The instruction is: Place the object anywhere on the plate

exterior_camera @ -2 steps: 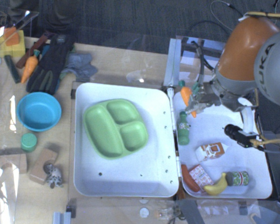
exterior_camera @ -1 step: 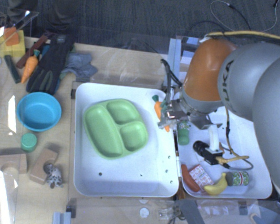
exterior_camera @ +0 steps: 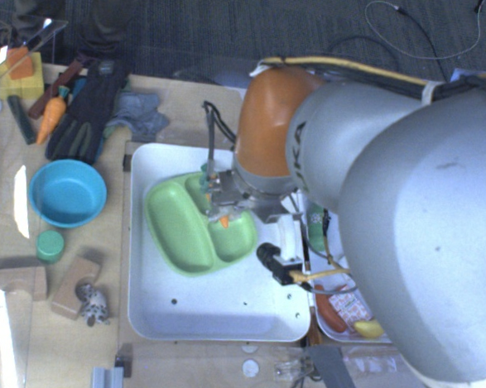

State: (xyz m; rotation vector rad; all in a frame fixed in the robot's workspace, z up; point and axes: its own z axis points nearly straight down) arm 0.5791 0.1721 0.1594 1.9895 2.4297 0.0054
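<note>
The claw [exterior_camera: 223, 203] hangs over the right lobe of the green plate [exterior_camera: 182, 230] in the left white bin [exterior_camera: 217, 320], a small orange object [exterior_camera: 224, 222] just beneath its tip on the plate, though whether it grips this I cannot tell.

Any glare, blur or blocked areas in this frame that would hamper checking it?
Camera view: the arm sits close to the lens, looks soft and hides most of the right bin; glare streaks cross the bench's left edge; the green plate is evenly lit and fairly sharp; the gripper above it is small and slightly blurred.
</note>
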